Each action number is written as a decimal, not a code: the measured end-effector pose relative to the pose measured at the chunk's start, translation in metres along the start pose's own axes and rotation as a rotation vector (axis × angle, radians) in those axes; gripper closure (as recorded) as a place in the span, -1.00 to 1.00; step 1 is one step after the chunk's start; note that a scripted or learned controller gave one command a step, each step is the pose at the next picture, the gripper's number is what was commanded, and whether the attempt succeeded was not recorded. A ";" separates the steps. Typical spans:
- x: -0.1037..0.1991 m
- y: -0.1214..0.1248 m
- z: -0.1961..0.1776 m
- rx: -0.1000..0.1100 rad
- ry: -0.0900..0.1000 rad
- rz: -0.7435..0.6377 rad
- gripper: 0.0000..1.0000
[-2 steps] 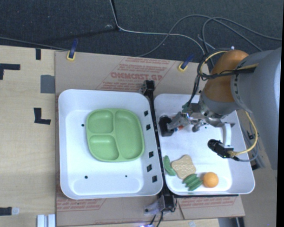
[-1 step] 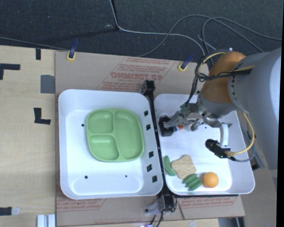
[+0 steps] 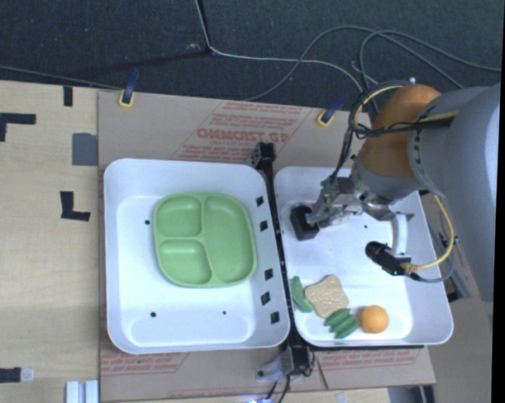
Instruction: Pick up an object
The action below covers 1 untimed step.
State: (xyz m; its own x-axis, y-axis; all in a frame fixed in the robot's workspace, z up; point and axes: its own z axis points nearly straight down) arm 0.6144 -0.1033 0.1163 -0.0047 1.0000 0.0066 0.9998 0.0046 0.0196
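Observation:
My gripper hangs low over the upper left part of the right bin, close to the wall between the two bins. At the front of that bin lie a slice of toast, an orange, a green pod left of the toast, and a second green pod between the toast and the orange. All of these lie well in front of the gripper and apart from it.
The left bin holds a green divided plate. The grey arm with its orange band reaches over the right bin's back right. A black cable plug hangs over that bin's middle. Cables run across the dark back.

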 end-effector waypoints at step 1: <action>0.000 0.003 -0.042 0.017 -0.007 0.003 1.00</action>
State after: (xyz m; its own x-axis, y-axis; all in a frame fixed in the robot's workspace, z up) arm 0.6162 -0.1037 0.1588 -0.0016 1.0000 -0.0008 1.0000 0.0016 0.0026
